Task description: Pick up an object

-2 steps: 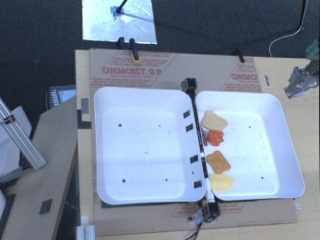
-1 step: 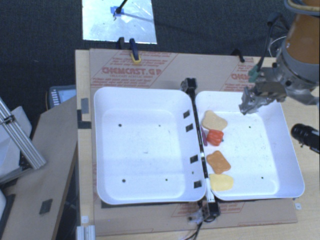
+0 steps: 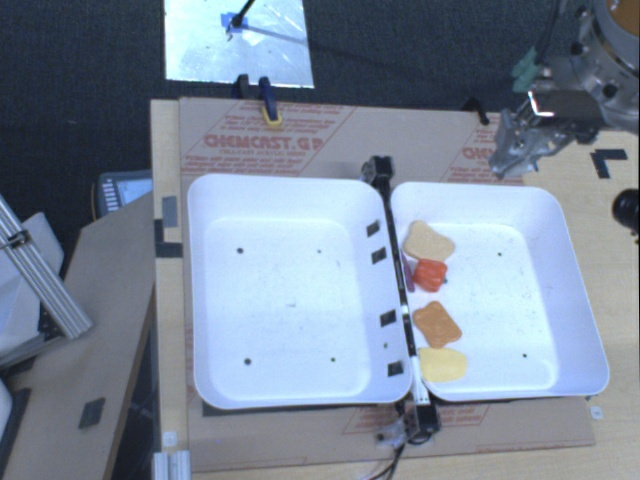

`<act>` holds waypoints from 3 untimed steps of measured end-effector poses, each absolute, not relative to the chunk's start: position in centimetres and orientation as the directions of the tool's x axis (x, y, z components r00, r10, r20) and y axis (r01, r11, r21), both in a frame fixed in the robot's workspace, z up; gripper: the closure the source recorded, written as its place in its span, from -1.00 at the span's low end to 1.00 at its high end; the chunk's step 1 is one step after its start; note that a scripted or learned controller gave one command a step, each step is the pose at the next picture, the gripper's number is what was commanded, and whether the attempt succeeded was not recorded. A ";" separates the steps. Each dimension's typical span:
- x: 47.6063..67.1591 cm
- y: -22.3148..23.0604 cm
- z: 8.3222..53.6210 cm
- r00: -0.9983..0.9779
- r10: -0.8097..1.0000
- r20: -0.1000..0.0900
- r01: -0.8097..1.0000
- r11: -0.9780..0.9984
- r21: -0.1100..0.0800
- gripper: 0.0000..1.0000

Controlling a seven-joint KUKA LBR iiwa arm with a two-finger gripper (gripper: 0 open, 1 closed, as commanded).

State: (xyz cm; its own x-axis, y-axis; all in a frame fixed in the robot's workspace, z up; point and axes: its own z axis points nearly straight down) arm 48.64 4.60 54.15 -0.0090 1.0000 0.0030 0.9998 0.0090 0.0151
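End effector sat at about 2 o'clock in the camera view, above the far rim of the right bin, hanging off the grey arm that entered from the right. Nothing was between its tips; whether it was spread or closed could not be judged from this angle.

Step in hand, as judged: approach, before any descent. Candidate objects were all in the right bin, lined along its left wall from roughly 11 o'clock down to 7 o'clock of that bin:
- tan piece, farthest back
- red-orange piece, just beside the tan one, possibly touching
- orange-brown piece, apart from the red one
- pale yellow piece, nearest corner, close to the orange-brown one

To do the step well (judgement): the end effector would need to travel toward 8 o'clock across the bin, then descend. All four lay near the divider between bins, so a grasp axis parallel to that wall would likely keep the tips from striking it. The orange-brown piece looked the least crowded target. Pieces appeared flat and low; a shallow descent could slide over them.

Left bin: white floor with a few small dark marks, no objects seen. Both bins rested on a cardboard sheet on the table.
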 end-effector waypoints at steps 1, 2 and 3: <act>48.6 12.0 53.5 -0.011 1.000 0.002 1.000 0.011 0.002 1.00; 48.6 18.9 53.5 -0.011 1.000 0.003 1.000 0.011 0.002 1.00; 51.8 23.7 53.5 -0.008 1.000 0.002 1.000 0.008 0.003 1.00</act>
